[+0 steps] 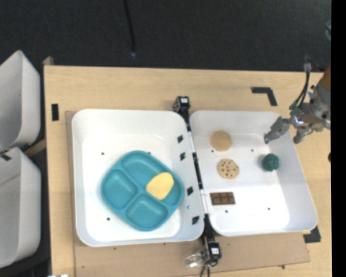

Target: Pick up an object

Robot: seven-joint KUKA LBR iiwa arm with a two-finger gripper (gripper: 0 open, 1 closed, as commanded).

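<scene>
**White bins, hand open over the right one**

White plastic makes up both bins on the bench [57, 91]. We see the left bin [89, 126] carrying a blue plate [124, 192] with divided sections, and a yellow piece [160, 185] lies in the plate's right section.

We find four small things in the right bin [294, 212]. A tan round [221, 140] lies toward the far left of that bin. A cookie [228, 168] with dark spots sits just near of it, close but apart. A brown chocolate bar [222, 198] lies nearer still, beside the bin's left wall. A green ball [270, 163] rests well to the right of the cookie, near the middle of the bin's right half.

We see the arm [323, 88] coming in at the right edge, with cables running along it. Its hand [288, 131] hangs over the far right corner of the right bin, its two grey fingers [275, 130] spread apart with nothing between them. The ball lies just near of the hand, and we cannot tell how high above the bin floor the fingers stand.

Black clips [181, 103] join the bins at the far and near ends of the seam between them.
</scene>
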